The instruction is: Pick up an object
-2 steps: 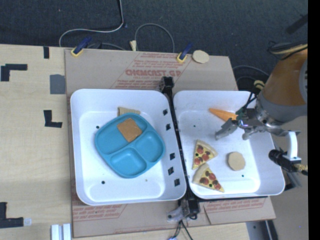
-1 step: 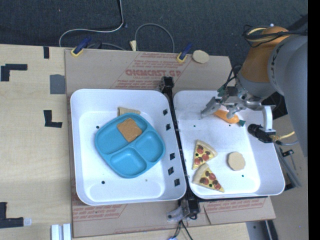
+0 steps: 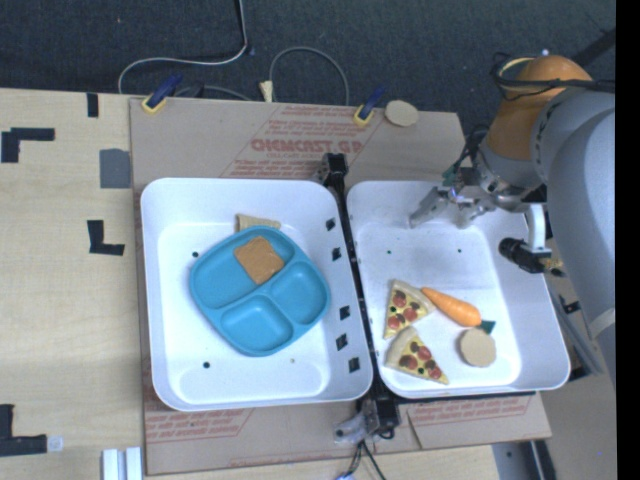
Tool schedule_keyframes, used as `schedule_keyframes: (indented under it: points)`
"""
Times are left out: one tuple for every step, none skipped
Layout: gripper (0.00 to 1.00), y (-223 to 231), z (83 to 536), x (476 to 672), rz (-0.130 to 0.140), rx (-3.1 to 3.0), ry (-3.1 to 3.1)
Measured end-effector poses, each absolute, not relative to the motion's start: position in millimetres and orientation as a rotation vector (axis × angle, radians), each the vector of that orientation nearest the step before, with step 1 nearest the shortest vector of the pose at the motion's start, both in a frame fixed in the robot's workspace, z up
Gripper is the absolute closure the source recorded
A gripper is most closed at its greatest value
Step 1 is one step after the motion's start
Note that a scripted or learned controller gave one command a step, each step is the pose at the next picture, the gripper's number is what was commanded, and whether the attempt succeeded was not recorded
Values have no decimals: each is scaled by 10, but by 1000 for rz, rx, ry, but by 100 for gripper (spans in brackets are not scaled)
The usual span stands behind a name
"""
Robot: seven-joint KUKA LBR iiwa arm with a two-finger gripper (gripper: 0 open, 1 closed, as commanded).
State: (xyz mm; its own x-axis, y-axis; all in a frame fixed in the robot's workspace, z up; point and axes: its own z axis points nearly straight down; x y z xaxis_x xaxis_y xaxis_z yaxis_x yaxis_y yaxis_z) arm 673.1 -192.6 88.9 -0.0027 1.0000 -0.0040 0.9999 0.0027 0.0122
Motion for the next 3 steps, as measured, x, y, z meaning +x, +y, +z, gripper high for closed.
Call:
schedule_keyframes:
  points:
    - [0,-1913,1390,5788,-5,2227,2220]
    - [0,-1282,1496,6005,2,2215,2229]
    - [0,-1482,1504,5251,-7,2228,2221]
